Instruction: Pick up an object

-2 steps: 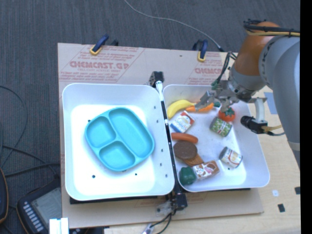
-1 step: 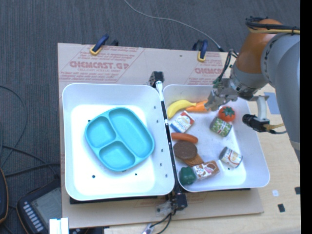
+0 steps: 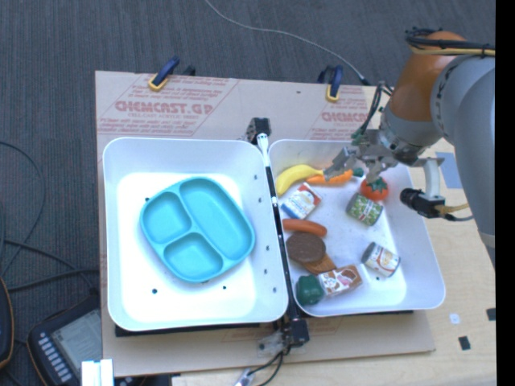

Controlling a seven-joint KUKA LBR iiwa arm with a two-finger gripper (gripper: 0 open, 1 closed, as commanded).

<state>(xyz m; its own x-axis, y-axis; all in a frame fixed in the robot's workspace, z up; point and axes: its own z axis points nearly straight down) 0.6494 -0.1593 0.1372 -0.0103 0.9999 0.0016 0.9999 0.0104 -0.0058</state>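
The grey arm [image 3: 459, 127] reaches in from the right, its orange band [image 3: 418, 79] above the wrist. Its gripper [image 3: 360, 161] points down and leftward, fingers indistinct.

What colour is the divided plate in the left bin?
Light blue; the plate shows plainly in the camera view.

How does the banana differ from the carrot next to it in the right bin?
The banana is yellow, thicker and curved; the carrot is orange, slimmer and nearly straight. The banana lies toward the bin's left wall, while the carrot lies further right, directly under the pincer. Both rest near the right bin's far edge.
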